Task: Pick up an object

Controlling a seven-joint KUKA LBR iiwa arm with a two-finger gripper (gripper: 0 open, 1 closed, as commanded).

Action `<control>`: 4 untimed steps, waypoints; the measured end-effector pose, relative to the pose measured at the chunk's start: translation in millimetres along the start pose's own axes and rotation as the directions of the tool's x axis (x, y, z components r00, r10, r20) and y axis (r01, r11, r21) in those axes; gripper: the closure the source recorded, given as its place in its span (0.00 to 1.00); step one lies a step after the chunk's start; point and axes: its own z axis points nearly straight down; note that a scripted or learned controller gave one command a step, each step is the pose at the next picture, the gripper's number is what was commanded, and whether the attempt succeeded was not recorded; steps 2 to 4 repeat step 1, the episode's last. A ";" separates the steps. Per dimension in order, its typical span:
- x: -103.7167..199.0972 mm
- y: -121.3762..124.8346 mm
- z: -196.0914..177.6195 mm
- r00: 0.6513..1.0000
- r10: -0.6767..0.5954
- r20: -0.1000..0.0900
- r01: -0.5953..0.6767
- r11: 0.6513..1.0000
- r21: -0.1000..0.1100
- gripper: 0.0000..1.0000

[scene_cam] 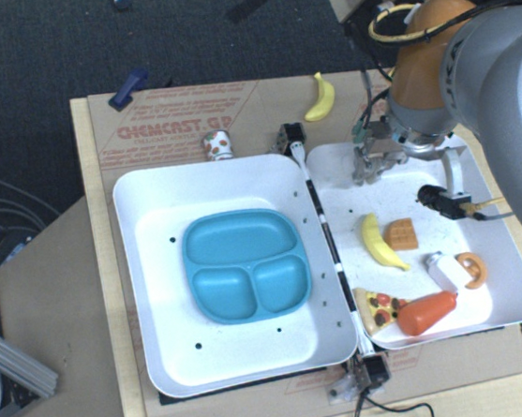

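Closest to the lens in the camera view, the grey arm [505,116] is seen reaching in from the right, its orange band [426,50] bent downward so that the gripper [374,167] is hung over the far left part of the right bin [338,184]. Whether the gripper is spread or pressed together cannot be told at this slant, and nothing is seen caught in it. It is poised above bare white floor. This is judged to be a search or an approach rather than a grasp, so the pick is not yet made.

The candidates for the task are gathered nearer the front of the same bin. A yellow banana [379,242] is laid just beside a tan square piece [400,234], both a little forward of the gripper and so judged the easiest reach. Further forward, a white bottle [446,271] is set against an orange ring [473,269], and a pizza slice [378,308] is touched by a red-orange piece [429,312] in the front corner. Such tight pairs are judged harder to separate cleanly.

In the left bin [154,263] a blue divided tray [246,263] is laid flat, well apart from the gripper. A second banana [320,99] is left on the bench [165,120], outside both bins.
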 end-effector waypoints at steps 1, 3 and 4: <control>0.2 -0.1 0.2 1.000 0.000 0.000 0.000 1.000 0.001 0.00; 0.2 -0.1 0.2 1.000 0.000 0.000 0.000 1.000 0.001 0.00; 0.2 -0.1 0.2 1.000 0.000 0.000 0.000 1.000 0.001 0.00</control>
